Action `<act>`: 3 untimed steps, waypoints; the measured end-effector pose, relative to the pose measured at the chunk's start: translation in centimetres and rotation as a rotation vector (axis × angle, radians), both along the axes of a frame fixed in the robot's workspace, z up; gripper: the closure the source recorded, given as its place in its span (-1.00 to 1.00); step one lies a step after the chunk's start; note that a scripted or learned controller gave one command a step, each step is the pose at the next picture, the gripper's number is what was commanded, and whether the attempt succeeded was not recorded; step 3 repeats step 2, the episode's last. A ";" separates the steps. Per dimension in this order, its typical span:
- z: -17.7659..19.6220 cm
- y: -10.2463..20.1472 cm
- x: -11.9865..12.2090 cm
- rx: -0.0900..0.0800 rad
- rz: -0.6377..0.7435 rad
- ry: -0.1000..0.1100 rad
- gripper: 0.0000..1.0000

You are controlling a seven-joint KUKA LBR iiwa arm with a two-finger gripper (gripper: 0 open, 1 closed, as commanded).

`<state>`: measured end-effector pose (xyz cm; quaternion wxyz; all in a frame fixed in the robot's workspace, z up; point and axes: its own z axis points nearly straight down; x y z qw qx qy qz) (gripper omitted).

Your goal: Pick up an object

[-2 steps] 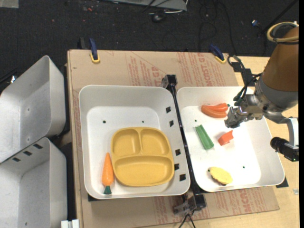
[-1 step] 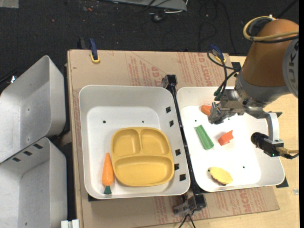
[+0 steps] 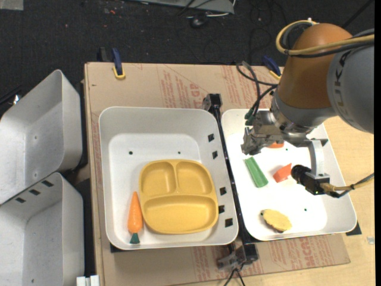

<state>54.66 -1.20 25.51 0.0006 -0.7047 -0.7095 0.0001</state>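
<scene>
My gripper [image 3: 255, 146] hangs over the upper left part of the right bin [image 3: 342, 216], under the grey arm with its orange band. Just below it lies a green stick-shaped piece [image 3: 258, 173], slanted on the bin floor. To the right of that lies a small orange-red wedge [image 3: 283, 172]. Another red-orange bit [image 3: 275, 145] peeks out from beneath the wrist. A yellow-brown flat piece [image 3: 276, 220] lies near the bin's front edge. The arm hides the fingertips.
The left bin [image 3: 113, 159] holds a yellow divided plate [image 3: 177, 196] and an orange carrot [image 3: 135, 214] at its left. A black camera unit with a cable [image 3: 309, 179] sits on the arm over the right bin. White containers [image 3: 36, 159] stand at far left.
</scene>
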 end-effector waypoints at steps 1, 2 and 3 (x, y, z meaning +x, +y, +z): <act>0.2 5.3 0.3 0.000 0.001 -0.001 1.00; -0.1 10.8 1.2 0.000 0.001 -0.002 1.00; -0.1 10.8 1.2 0.000 0.001 -0.002 1.00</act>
